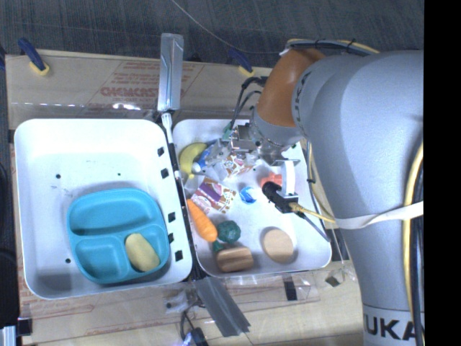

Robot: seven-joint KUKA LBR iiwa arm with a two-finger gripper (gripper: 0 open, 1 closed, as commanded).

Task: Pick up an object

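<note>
**Operator:** What was hidden from me in that view?

**Observer:** Your arm reached in from the right and covered the right-hand side of the right bin, so you could not see what lay under it. The gripper was low over the far part of that bin, in a clutter of metal and wrappers. I could not tell whether it was open or closed, or whether it held anything. A small red thing showed at the arm's edge, too covered to name.

**Operator:** And where were the things to pick, measured from the gripper?

**Observer:** A printed packet lay right at the gripper, on its near side; touching or just under, you could not have said. A yellow fruit sat to its left against the wall between the bins, partly behind a bluish scrap. A striped wrapper lay nearer you, with a small blue piece just beside it. Further toward you, apart from the gripper, a carrot lay slanted along the left wall, its tip beside a dark green lump. A brown loaf lay at the near rim and a round bun to its right, both well apart from the gripper.

**Operator:** The other bin?

**Observer:** Your left bin held a blue tray, with a yellow lump in its near right compartment, well away from the gripper.
</note>
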